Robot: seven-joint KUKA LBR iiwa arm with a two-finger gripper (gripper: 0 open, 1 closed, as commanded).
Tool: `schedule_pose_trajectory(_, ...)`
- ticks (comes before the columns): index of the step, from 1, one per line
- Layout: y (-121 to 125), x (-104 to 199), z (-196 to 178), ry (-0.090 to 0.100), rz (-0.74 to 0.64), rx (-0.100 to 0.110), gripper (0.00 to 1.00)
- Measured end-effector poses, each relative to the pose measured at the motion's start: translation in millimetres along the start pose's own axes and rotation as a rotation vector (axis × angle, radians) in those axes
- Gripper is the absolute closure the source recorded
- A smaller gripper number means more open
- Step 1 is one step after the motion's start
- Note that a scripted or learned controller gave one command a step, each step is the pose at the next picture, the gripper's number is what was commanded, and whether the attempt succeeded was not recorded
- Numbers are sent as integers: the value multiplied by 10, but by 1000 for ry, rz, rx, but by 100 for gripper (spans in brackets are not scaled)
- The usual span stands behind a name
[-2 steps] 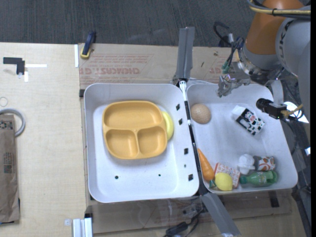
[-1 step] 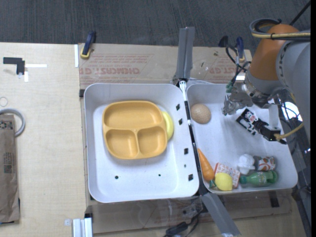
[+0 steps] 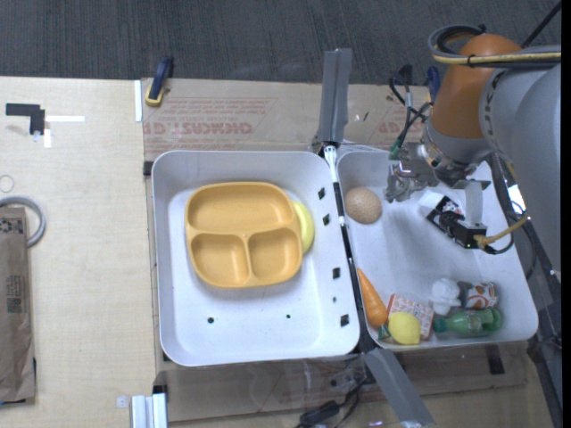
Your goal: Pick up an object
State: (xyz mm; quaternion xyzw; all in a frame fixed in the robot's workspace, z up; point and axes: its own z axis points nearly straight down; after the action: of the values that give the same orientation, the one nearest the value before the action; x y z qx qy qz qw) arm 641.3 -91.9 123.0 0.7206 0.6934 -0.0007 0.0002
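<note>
My gripper (image 3: 399, 184) hangs over the back of the right bin (image 3: 419, 248), below the arm's orange band. A tan egg-shaped object (image 3: 363, 205) lies just left of it, close but apart from it. At the bin's front lie an orange carrot (image 3: 373, 300), a yellow lemon (image 3: 404, 328), a green bottle (image 3: 464, 322), a crumpled white piece (image 3: 444, 290) and a red-and-white packet (image 3: 483, 294). A yellow divided plate (image 3: 243, 233) rests in the left bin (image 3: 250, 337), with a yellow-green thing (image 3: 307, 226) poking out at its right edge.
A grey divider rail (image 3: 337, 105) runs between the bins. Black cables and a connector (image 3: 451, 221) dangle from the wrist over the right bin. A blue-and-yellow tool (image 3: 160, 80) lies on the cardboard behind, and a brown bag (image 3: 13, 301) sits at far left.
</note>
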Motion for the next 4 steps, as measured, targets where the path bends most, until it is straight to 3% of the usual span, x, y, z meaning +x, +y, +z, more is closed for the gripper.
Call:
schedule_pose_trajectory(1, -951, -503, -223, 1, -177, 1, 100)
schedule_pose_trajectory(2, -749, -461, -1142, 0, -479, -1, 100)
schedule_pose_trajectory(3, -682, 401, -1228, 0, -458, -1, 100)
schedule_pose_trajectory(4, -683, 646, -775, 0, 52, 4, 100)
